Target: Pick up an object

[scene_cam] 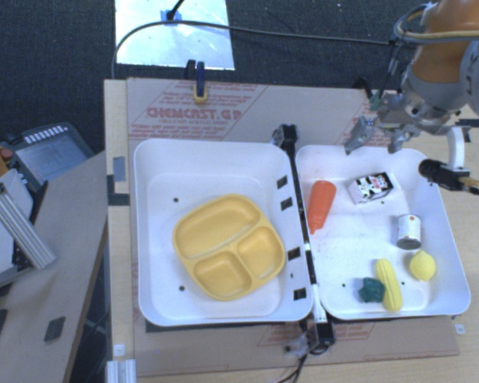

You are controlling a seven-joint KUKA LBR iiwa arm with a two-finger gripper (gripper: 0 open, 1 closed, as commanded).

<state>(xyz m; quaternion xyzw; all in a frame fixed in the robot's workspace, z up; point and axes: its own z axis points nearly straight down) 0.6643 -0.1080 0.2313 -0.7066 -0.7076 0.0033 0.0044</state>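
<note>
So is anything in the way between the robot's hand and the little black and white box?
Nothing visible is. The hand hangs above the far rim of the right bin, and the box lies just in front of it with bare white floor between. The carrot lies off to the side, apart from the box.

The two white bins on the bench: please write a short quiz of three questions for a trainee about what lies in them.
1. True or false: the orange plastic carrot lies in the bin on the view's left.
2. What lies in that left bin? A) yellow divided plastic tray B) a red ball C) a blue cup
3. Which object touches the yellow toy corn cob?

Key: 1. False, it lies in the right bin. 2. A. 3. The small green toy.
</note>
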